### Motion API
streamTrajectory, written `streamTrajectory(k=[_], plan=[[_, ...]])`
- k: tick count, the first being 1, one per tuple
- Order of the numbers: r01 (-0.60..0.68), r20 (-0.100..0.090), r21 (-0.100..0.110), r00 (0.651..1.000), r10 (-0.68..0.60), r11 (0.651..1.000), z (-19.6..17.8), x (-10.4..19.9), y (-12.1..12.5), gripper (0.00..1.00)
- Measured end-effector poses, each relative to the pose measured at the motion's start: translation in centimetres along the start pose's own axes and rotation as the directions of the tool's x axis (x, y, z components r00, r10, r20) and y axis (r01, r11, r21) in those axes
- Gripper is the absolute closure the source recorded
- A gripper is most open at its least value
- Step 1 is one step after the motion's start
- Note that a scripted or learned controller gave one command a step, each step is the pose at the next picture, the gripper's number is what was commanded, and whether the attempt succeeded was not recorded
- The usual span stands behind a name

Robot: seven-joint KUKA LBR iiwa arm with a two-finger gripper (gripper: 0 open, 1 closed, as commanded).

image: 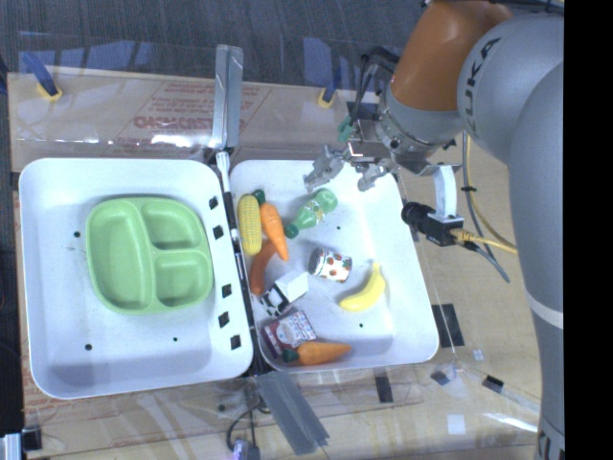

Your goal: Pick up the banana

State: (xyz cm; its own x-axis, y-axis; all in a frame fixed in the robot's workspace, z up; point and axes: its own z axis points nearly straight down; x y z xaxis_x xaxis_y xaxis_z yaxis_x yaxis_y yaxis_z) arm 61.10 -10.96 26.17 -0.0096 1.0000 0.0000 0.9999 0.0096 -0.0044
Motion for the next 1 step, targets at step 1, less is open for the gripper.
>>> streamTrajectory(k=[1], plan=[[-0.138,0.0,0.0,0.99,0.138,0.99,2.06,-8.04,-6.45,0.0]])
